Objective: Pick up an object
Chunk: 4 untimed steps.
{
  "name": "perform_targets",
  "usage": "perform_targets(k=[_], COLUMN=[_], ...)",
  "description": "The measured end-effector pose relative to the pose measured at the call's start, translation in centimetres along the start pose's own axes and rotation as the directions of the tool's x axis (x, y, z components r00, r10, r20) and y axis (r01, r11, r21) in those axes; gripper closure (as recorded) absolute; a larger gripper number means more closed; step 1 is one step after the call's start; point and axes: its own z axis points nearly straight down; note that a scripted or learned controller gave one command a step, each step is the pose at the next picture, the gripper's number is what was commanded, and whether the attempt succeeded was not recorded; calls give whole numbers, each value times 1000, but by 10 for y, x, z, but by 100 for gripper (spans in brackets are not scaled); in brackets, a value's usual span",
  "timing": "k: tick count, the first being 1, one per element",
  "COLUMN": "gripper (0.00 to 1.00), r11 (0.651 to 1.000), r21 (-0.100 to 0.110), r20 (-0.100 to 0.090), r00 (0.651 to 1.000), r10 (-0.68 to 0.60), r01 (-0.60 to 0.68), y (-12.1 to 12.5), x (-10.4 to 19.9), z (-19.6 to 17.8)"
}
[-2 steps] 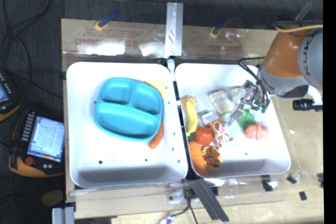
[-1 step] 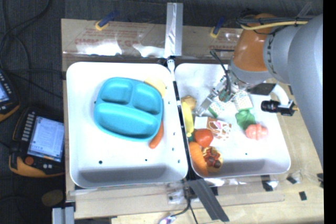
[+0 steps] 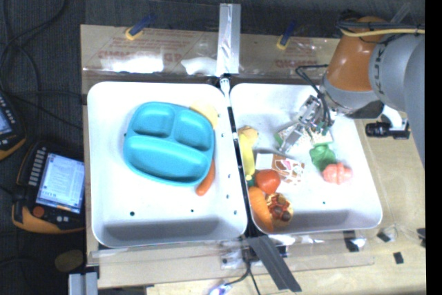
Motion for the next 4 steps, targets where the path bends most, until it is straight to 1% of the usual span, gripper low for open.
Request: perform_targets(k=[1, 2, 3, 4], gripper=[0, 0, 100, 100], r11=[967, 896, 897, 813], r21=[-8, -5, -6, 10], r20=[-5, -1, 2, -5], r00=[967, 896, 897, 813], r10=[254, 443, 442, 583], r01=[-254, -443, -442, -583], y=[-49, -63, -62, -28], x=[-7, 35, 34, -27], z=[-1, -2, -11, -83])
